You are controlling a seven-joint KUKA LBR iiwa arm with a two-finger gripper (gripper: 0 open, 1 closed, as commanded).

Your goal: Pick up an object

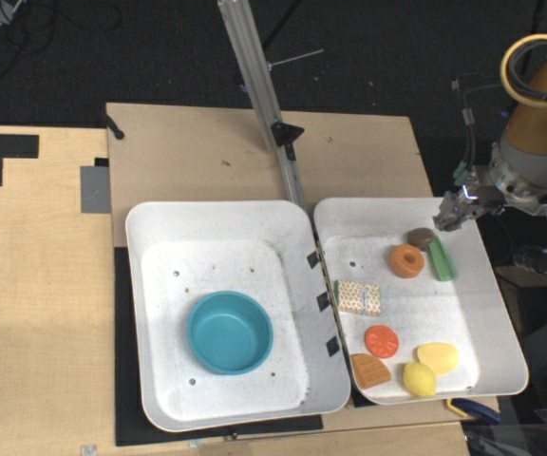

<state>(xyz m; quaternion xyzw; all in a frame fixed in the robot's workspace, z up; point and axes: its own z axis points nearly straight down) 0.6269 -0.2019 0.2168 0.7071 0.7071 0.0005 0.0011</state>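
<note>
The right bin (501,335) holds several small items: an orange ring (407,260), a green stick (442,259), a dark brown lump (421,238), a patterned square packet (358,298), a red-orange disc (381,340), a tan waffle-like piece (370,370), a pale yellow block (438,356) and a yellow ball (420,379). My gripper (450,215) hangs over the bin's far right corner, just above and right of the brown lump. Its fingertips are too dark and small to read.
A teal bowl (231,332) sits in the left bin (150,255). A slanted metal rail (259,84) runs from the top centre down to where the two bins meet. The arm's body (525,131) stands at the right edge.
</note>
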